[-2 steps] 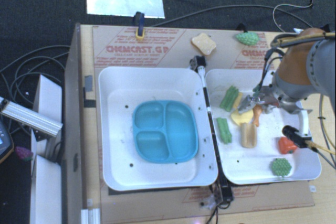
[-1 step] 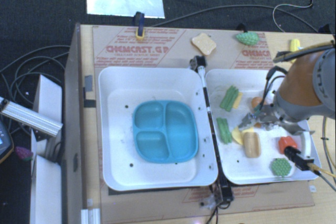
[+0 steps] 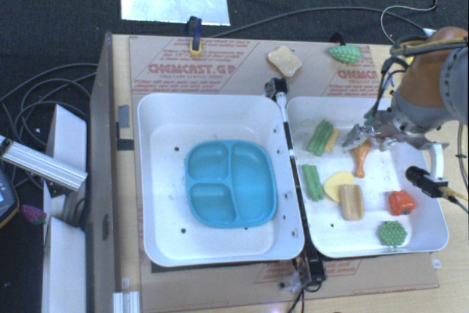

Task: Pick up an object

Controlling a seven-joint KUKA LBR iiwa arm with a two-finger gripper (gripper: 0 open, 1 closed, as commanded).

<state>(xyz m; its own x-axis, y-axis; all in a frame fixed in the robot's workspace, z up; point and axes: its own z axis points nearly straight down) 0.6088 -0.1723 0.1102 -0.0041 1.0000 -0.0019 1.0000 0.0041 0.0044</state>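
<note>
The gripper point(image 3: 359, 137) sits low inside the right bin point(image 3: 440, 231), at about 12 o'clock of its floor, right over the top end of an orange carrot-like piece point(image 3: 361, 157). The metal fingers look close to that piece's upper tip, but at this slant I cannot tell whether they are spread, pressed together or pinching it. The carrot appears to lie on the bin floor, so as a judgement the pick is not yet done — the grasp and the lift both remain.

Around it the bin is crowded. At 9 o'clock from the gripper lies a green pod point(image 3: 320, 137) against a yellow strip; toward 7 o'clock is a second green piece point(image 3: 312, 182) by the divider. At 6 o'clock a yellow slice point(image 3: 337, 185) touches a tan bread-like block point(image 3: 351, 202). At 4 o'clock sit a red pepper point(image 3: 400, 203) and, lower, a green bumpy ball point(image 3: 393, 233).

Nothing lies on top of the carrot; the nearest neighbour is the yellow slice just beside its lower end.

The left bin point(image 3: 168, 121) holds a blue divided plate point(image 3: 231, 183). Outside the bins, at 12 o'clock on the cardboard, rest a toast piece point(image 3: 284, 61) and a green knobbly toy point(image 3: 346, 53).
</note>
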